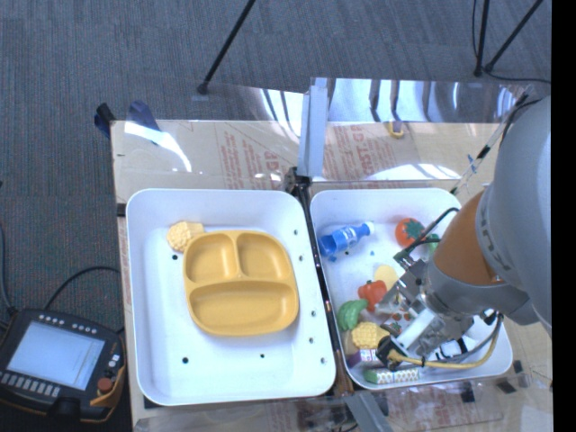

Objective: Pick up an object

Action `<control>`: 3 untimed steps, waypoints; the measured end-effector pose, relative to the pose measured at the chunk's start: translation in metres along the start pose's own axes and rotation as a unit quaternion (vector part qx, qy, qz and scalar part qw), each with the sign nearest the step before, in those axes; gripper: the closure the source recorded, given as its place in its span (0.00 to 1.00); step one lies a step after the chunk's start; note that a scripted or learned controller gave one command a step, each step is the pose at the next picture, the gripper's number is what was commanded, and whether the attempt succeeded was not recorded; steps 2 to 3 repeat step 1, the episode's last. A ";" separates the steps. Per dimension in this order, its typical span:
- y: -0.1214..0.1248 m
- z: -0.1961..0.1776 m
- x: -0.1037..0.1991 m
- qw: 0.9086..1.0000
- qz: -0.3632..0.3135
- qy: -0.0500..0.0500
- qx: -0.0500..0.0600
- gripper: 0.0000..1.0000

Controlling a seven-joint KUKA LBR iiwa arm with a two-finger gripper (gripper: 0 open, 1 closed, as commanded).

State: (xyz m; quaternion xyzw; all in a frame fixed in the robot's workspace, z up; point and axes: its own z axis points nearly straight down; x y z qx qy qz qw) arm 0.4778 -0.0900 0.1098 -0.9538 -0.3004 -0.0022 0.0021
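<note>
My gripper (389,318) reaches down into the right bin (335,212), low over a cluster of small toys near its front. Under and beside it lie a red toy (371,291), a green toy (351,313) and a yellow bumpy toy (365,335). A blue bottle (343,238) lies at the back left of that bin, and a red tomato-like toy (408,230) sits at the back right. A pale yellow piece (386,274) shows just behind the wrist. The arm hides the right part of the bin.
The left bin (148,331) holds a yellow divided plate (240,281) and a small yellow corn-like toy (183,235) at the plate's back left corner. A handheld controller (54,354) lies on the floor at the lower left. A metal post (314,133) stands behind the bins.
</note>
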 end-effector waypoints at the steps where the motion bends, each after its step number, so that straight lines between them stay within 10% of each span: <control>1: -0.006 0.013 0.007 1.000 0.012 0.004 -0.003 0.00; 3: -0.006 0.013 0.007 1.000 0.012 0.004 -0.003 0.00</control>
